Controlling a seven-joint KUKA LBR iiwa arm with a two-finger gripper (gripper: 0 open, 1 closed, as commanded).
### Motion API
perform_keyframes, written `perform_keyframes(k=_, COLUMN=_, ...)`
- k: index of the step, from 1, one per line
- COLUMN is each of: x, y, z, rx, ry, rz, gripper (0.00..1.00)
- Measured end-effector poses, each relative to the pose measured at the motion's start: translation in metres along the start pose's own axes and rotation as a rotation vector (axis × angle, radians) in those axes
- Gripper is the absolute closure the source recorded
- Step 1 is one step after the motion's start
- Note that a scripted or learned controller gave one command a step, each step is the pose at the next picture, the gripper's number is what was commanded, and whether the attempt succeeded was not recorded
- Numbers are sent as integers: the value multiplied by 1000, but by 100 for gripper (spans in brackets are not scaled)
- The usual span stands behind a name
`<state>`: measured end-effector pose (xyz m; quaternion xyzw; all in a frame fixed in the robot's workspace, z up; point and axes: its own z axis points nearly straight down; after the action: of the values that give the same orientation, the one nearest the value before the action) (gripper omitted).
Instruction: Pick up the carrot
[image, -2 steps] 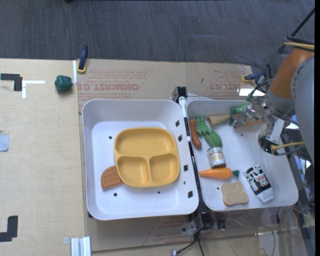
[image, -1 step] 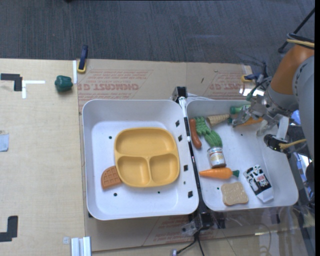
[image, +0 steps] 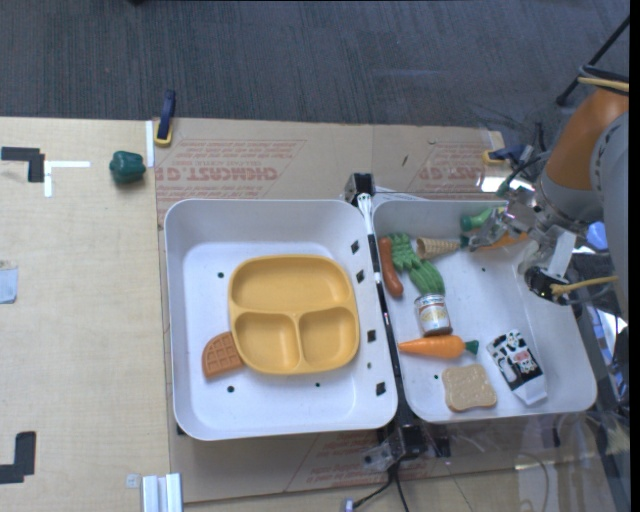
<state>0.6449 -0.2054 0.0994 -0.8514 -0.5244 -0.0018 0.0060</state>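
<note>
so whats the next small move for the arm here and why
Probably swing the gripper toward the camera and a bit left, to hover above the carrot. The carrot lies flat between the jar and the bread slice, while the gripper sits at the right bin's far edge.

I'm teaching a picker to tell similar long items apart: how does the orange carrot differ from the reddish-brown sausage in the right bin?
The orange carrot with a green tip lies crosswise in the right white bin, while the reddish-brown sausage runs lengthwise against the bin's left wall. The carrot tapers to a point; the sausage has rounded ends and even thickness. The carrot is brighter orange, the sausage darker. Both are long, slim items lying flat in that bin.
</note>
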Motion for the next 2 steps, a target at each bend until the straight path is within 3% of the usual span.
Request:
perform_keyframes(k=1, x=0, y=17, z=-18, rx=-8, ry=-13, rz=-318, gripper=0)
perform_keyframes(k=2, x=-3, y=6, z=-7, rx=-11, ry=-1, rz=-253, gripper=0)
